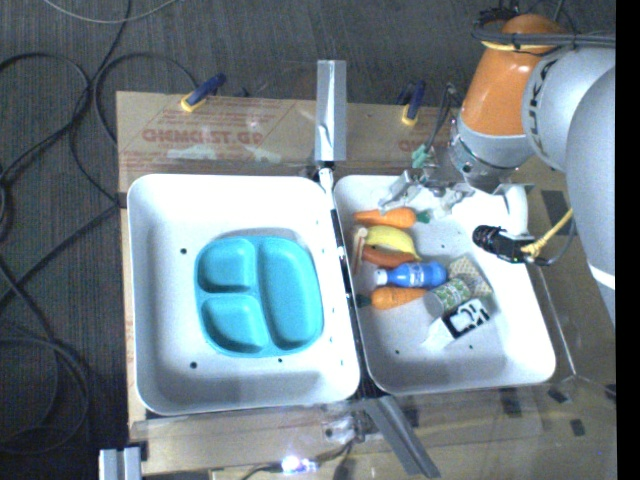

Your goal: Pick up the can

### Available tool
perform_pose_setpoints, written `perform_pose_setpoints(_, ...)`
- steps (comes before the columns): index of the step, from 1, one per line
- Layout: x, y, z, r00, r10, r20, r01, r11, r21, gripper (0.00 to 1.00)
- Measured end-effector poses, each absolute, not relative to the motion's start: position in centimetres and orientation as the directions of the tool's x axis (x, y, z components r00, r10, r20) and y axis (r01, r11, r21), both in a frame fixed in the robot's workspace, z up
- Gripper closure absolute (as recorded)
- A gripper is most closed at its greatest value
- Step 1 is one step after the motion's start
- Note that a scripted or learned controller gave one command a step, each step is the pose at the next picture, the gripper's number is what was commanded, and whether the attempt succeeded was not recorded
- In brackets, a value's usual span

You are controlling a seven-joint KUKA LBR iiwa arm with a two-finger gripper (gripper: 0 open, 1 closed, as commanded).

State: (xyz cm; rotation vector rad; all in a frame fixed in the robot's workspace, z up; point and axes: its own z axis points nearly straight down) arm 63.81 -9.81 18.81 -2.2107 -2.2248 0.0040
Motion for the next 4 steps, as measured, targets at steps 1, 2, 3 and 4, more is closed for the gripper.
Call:
perform_pose_setpoints(1, 64.3, -17.3, 11.2, 0.127, 0.992, 0.0, 0.992, -0.127, -0.006, 0.0)
perform_pose_setpoints(2, 64.9, -20.3, 8.5, 0.14, 0.99, 0.009, 0.99, -0.14, -0.036, 0.0)
perform_pose_setpoints(3, 66.1, -20.6, 8.5, 0.148, 0.989, 0.017, 0.986, -0.146, -0.076, 0.0)
perform_pose_setpoints(4, 66.0, -20.5, 8.5, 0.167, 0.986, 0.013, 0.983, -0.165, -0.076, 0.0)
